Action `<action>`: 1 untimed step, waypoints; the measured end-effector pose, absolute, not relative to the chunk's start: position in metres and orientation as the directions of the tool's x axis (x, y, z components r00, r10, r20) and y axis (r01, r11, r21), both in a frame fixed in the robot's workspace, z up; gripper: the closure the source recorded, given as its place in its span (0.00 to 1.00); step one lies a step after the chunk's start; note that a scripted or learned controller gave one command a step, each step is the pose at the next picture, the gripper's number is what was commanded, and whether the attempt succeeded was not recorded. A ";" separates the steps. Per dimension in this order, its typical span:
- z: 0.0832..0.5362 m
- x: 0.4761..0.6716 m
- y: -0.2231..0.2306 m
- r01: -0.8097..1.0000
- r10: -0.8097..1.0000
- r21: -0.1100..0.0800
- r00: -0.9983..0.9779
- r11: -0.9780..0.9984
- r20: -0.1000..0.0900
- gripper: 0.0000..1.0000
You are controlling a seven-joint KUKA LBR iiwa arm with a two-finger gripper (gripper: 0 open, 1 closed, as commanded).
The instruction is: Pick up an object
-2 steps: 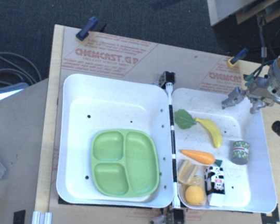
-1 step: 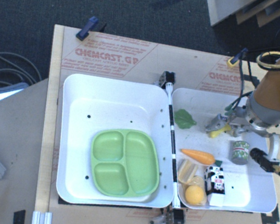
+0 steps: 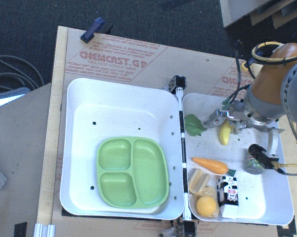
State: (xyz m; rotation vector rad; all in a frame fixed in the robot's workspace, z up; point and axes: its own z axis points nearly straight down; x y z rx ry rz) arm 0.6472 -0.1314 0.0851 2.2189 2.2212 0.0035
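Camera view: I see gripper [image 3: 228,118] low over banana [image 3: 224,134] at right bin's [image 3: 276,211] 12 o'clock, finger state unreadable; nothing lifted, pick remains.

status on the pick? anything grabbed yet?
Done: the arm has reached into the right bin, with the gripper low by the banana. In hand: nothing visibly between its fingers. Left: grasp and lift. The banana, carrot, green piece and orange all lie on the bin floor. The green divided plate sits in the left bin.
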 end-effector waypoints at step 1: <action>0.095 0.646 -0.132 1.000 1.000 -0.001 0.000 0.000 0.000 1.00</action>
